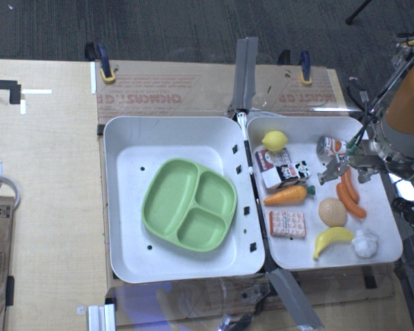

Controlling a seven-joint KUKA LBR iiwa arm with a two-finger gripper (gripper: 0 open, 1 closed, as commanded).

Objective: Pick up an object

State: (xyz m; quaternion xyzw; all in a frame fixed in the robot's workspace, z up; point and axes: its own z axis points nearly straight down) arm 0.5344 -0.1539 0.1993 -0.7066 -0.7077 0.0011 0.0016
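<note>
Grey arm (pixel 400 126) hangs gripper (pixel 346 165), seemingly empty, above orange sausages (pixel 350 193).

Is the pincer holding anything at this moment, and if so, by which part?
Cannot be told. The pincer hangs low in the right bin beside the sausages, and nothing is visibly between its tips.

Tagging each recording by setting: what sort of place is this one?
Probably a robotics lab bench set up for grasping trials: two shallow white bins clamped side by side on a wooden bench, a green divided plastic tray in one, toy food such as a yellow plastic banana in the other.
</note>
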